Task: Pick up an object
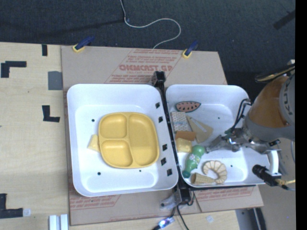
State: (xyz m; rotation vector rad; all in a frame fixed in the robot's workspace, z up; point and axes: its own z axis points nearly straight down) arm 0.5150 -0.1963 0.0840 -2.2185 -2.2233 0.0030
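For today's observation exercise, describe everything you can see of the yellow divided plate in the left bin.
The yellow divided plate is a rounded square of smooth, plastic-looking material, split by raised ridges into three compartments: two smaller ones and one larger. It lies flat, right side up and slightly rotated, near the middle of the left bin. A pale yellow wedge sticks out from beneath its left edge. No item shows in its compartments.
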